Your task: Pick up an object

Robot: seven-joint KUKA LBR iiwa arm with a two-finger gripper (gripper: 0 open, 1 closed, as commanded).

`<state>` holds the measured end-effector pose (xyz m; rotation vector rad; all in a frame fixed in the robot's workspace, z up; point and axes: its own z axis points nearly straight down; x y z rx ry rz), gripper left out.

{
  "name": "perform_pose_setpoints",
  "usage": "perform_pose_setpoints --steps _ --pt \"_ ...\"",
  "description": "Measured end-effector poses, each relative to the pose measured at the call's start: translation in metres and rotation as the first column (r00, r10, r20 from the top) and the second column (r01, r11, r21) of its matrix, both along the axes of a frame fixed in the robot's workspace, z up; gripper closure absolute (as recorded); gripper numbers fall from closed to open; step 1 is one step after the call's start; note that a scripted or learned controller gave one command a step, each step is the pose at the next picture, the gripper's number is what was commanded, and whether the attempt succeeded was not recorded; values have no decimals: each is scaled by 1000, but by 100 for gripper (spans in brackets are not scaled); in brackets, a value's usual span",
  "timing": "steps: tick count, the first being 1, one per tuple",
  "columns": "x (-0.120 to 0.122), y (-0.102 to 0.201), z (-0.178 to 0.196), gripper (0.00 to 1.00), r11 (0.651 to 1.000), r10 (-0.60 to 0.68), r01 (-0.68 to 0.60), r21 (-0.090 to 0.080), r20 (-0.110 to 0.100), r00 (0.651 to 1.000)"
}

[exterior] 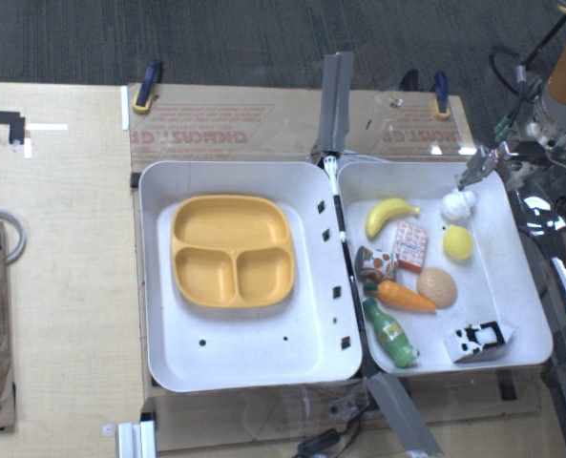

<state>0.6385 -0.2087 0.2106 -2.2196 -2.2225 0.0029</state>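
Gripper [477, 168] on grey arm hanging at right white bin's [521, 284] far edge, finger opening impossible to tell. Small white crumpled ball-like object [458, 205] lying just below, matte and lumpy, sitting beside round yellow lemon-like ball [457, 243] and curved yellow plastic banana [388, 214].

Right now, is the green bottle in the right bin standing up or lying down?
Lying down. The green bottle rests on its side on the right bin's floor, slanting along the left wall just below the carrot.
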Motion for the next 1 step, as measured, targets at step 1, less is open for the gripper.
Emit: perform_pose_setpoints --steps 1 --pt "-53 -3 -120 0 1000 -17 17 14 -1 1000"
